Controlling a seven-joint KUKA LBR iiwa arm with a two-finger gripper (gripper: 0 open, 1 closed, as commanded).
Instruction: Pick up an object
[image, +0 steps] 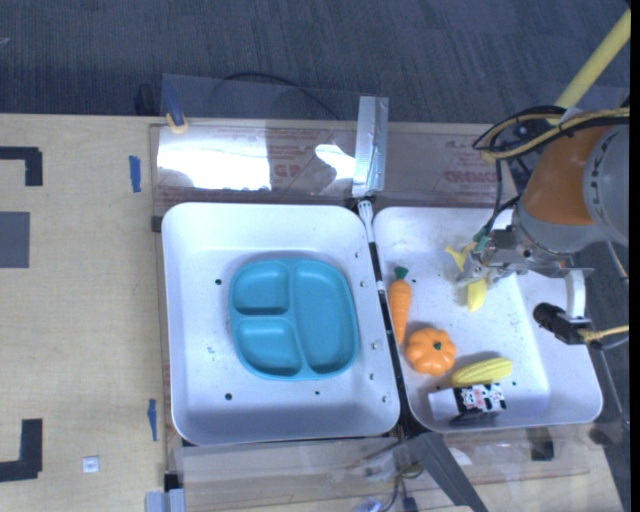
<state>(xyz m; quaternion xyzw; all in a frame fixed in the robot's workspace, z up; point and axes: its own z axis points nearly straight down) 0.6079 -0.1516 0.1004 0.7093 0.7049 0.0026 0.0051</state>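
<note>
My gripper (483, 262) hangs over the upper middle of the right bin (570, 395), at the end of the grey arm with the orange band (555, 190). A small yellow toy (475, 292) lies right at the gripper's tip, partly covered by it; whether it is held cannot be told. Lower in the same bin are an orange carrot (399, 308) along the left wall, an orange pumpkin (430, 351), a yellow corn cob (481, 371) and a small black-and-white box (478, 400).
The left bin (190, 300) holds a blue divided plate (294, 316). A ridge (378, 290) separates the two bins. Cables (520, 130) loop above the wrist, and a black fitting (555, 322) juts out at the right bin's right side.
</note>
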